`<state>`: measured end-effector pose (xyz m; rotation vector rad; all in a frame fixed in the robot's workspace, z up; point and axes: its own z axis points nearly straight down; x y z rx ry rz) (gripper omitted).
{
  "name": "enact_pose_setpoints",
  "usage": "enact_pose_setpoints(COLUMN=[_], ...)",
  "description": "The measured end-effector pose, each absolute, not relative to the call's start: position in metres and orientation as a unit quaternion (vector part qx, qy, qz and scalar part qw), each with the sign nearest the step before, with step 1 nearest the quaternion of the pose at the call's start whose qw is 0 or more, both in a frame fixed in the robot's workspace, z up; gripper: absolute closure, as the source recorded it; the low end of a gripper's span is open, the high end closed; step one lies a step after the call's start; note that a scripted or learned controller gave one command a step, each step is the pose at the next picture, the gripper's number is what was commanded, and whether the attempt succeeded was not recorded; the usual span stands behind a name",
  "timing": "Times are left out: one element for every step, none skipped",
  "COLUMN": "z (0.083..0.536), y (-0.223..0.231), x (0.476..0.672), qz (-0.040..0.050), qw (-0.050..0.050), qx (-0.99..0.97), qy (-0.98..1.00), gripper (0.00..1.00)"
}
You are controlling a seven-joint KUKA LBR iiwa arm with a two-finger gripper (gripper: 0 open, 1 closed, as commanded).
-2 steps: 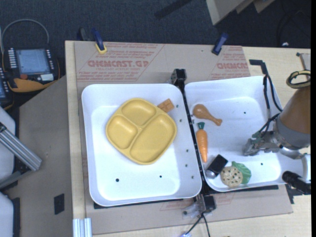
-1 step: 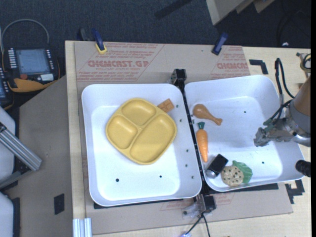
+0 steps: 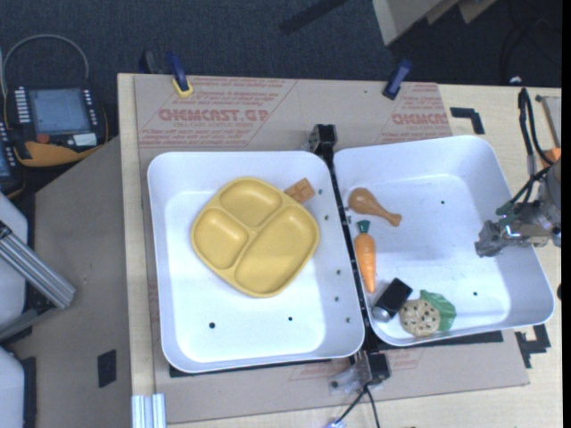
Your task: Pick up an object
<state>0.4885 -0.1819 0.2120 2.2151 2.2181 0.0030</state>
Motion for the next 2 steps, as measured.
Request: enact_pose_setpoints(z=[0.254, 0.245], y=[-0.182, -0.136], x=[0.490, 0.508], qz=[0.0013, 0.0006], qw=[0.004, 0.000], qx=[0.706, 0.705], qy=[0.708, 0.709], gripper=[1.00, 1.00])
